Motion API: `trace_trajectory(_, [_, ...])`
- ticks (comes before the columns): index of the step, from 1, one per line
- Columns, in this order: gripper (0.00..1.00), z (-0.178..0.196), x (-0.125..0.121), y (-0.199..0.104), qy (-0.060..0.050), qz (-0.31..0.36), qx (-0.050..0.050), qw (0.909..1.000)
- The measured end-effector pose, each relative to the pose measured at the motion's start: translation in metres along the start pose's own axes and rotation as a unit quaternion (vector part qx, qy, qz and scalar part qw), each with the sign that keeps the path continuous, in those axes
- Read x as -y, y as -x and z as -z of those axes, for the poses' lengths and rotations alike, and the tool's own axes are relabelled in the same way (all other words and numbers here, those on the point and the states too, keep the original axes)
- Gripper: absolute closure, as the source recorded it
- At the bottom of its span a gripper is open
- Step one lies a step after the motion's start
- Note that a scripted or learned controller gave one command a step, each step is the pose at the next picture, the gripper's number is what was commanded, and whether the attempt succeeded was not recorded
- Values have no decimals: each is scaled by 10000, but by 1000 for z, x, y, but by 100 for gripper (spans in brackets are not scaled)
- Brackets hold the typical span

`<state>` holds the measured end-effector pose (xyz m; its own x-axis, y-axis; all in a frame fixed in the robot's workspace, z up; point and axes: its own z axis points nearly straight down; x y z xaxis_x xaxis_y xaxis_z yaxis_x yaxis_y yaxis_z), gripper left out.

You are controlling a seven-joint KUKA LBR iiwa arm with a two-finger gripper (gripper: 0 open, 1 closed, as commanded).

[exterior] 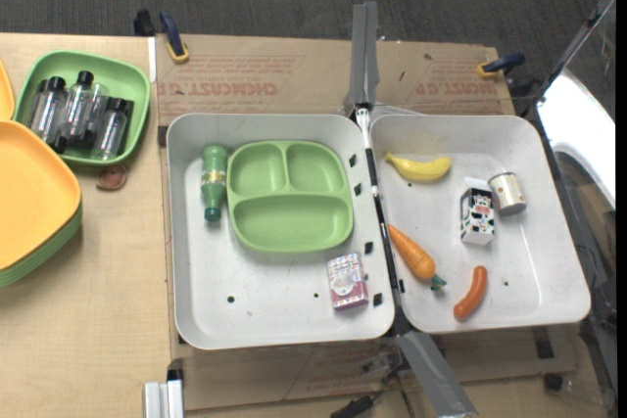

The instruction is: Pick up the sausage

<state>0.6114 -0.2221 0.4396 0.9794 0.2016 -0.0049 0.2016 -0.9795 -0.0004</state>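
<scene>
The sausage is a short red-orange link. It lies slightly tilted on the floor of the right bin, near the front wall. An orange carrot lies just to its left, apart from it. Nothing covers the sausage or touches it.
The right bin also holds a banana, a cow-print carton and a silver can. In the left bin are a green divided plate, a green bottle and a pink packet. Orange plates and a green tray of bottles sit far left.
</scene>
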Motion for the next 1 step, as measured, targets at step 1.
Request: trace_trajectory(1, [100,0,-7,-38,2,1970,-3,9804])
